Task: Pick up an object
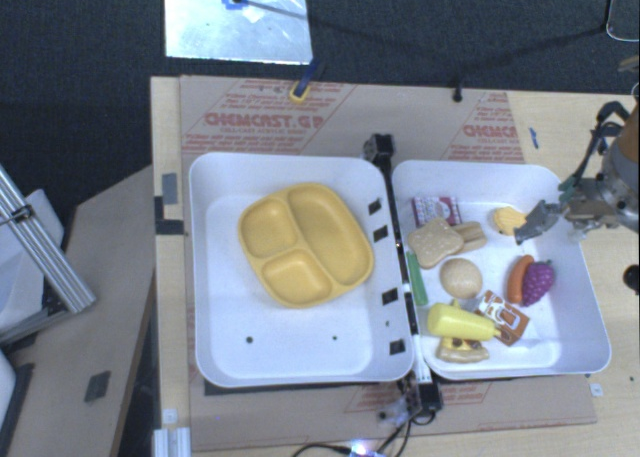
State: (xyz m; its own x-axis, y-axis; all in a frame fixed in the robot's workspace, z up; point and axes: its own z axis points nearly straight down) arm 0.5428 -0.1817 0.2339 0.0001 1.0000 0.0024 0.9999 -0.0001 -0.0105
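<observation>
The left white bin (215, 345) holds a yellow three-compartment plastic plate (304, 243). The right white bin (580, 340) is crowded with toy food: a tan bread slice (435, 241), a round beige bun (461, 276), a yellow banana-like piece (460, 322), purple grapes (538, 281) beside an orange carrot (519, 279), and a small yellow piece (507, 219) at the far side. The grey gripper (535, 222) hovers just right of that yellow piece, gripping nothing; how far it is open cannot be told.

We see a yellow 3-compartment plastic plate (304, 243) in the left shallow white bin (215, 275), toy foods crowding the right shallow white bin (580, 335).
</observation>
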